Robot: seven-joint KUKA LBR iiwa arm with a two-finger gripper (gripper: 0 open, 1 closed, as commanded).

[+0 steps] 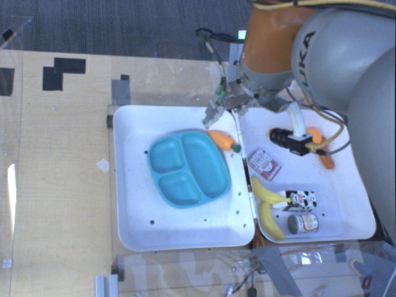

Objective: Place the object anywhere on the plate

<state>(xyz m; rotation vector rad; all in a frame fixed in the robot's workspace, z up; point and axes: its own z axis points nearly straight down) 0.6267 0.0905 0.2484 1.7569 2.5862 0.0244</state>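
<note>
A blue plate (187,167) with three compartments lies in the left bin (133,184). A small orange carrot with a green end (223,140) rests at the plate's upper right rim, close to the divider between the bins. My gripper (218,109) hangs just above and behind the carrot, at the far edge of the left bin. A small gap shows between the gripper and the carrot, so the carrot looks free of it.
The right bin (352,190) holds a red and white packet (265,164), two bananas (267,193), a small cow-patterned carton (301,198), a can (303,223) and an orange item (325,159). The arm fills the upper right.
</note>
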